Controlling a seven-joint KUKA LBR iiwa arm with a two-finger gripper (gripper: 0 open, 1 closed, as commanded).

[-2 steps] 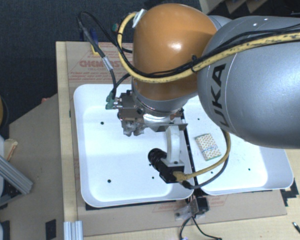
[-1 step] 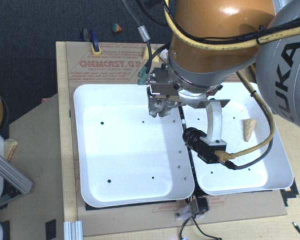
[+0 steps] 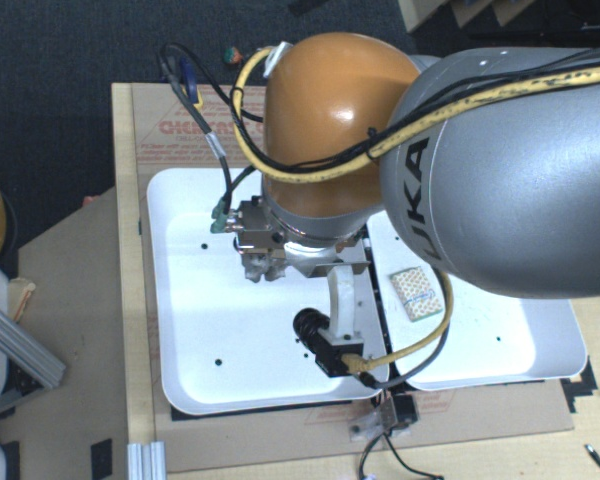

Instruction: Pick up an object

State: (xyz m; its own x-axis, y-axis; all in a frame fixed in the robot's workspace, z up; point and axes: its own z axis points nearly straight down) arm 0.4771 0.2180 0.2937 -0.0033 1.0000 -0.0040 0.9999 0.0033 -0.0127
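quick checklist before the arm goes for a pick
1. Target visible: ok, a small patterned pad lies in the right bin.
2. End effector above the target: not ok, it is over the left bin.
3. Pad free of clutter: ok, nothing lies against it.
4. Pad lying flat: ok.
5. End effector free of a load: cannot tell, the wrist hides its underside.

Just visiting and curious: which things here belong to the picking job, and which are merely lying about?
Job: grey metal tool; small pale speckled rectangular pad in the right-hand shallow white bin.
Lying about: brown cardboard sheet; silver metal rail.
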